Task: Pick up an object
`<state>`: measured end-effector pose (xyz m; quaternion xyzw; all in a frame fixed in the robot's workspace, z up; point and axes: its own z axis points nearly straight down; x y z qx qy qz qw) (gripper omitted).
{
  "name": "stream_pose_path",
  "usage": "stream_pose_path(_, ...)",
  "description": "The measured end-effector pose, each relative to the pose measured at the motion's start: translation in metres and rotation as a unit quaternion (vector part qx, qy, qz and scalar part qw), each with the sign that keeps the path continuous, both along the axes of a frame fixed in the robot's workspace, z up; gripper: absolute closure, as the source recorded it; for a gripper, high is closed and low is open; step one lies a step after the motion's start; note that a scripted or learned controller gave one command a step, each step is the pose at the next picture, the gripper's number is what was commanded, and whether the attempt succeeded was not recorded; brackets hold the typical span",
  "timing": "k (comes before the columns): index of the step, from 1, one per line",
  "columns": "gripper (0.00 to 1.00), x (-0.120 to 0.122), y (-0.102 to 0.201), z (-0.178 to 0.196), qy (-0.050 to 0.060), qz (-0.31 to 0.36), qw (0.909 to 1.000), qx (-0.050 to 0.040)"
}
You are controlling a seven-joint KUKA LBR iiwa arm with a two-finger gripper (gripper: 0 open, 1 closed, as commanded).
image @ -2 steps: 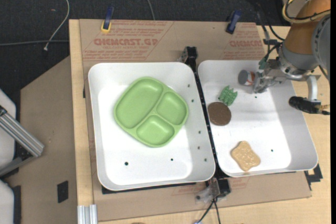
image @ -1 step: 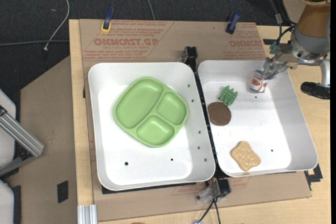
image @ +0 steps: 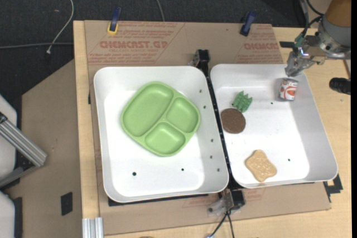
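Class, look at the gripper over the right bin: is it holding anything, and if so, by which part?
Nothing is held. The gripper hangs just above the small red and white can in the right bin, with nothing between its fingers.

Light falls evenly from above, bright and diffuse, with no hard-edged shadows. The two shallow white plastic bins point(image: 262, 173) reflect it strongly and look close to washed out, so their inner walls and floors blend together. The light green three-compartment plastic tray point(image: 160, 118) casts only a faint, soft shadow along its lower edge. The dark carpeted floor point(image: 44, 14) around the tan cardboard-covered counter point(image: 167, 42) reads murky and low in detail. The picture is slightly soft and grainy overall. Near the upper right, the grey metal end effector point(image: 294, 67) is a little blurred, its outline indistinct.
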<state>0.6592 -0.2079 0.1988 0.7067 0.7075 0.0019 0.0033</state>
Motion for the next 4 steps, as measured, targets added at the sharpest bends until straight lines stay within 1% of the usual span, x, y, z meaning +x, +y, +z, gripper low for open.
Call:
stream_pose_path(1,1.00,0.002,0.000,0.056,-0.001,0.000,1.0000,-0.0005)
stream_pose_path(2,1.00,-0.009,0.052,0.064,0.004,0.002,1.0000,0.0024)
stream_pose_path(3,1.00,-0.026,0.104,0.051,0.006,0.002,1.0000,0.0023)
stream_pose_path(4,1.00,-0.043,0.162,0.052,0.005,0.002,1.0000,0.0023)
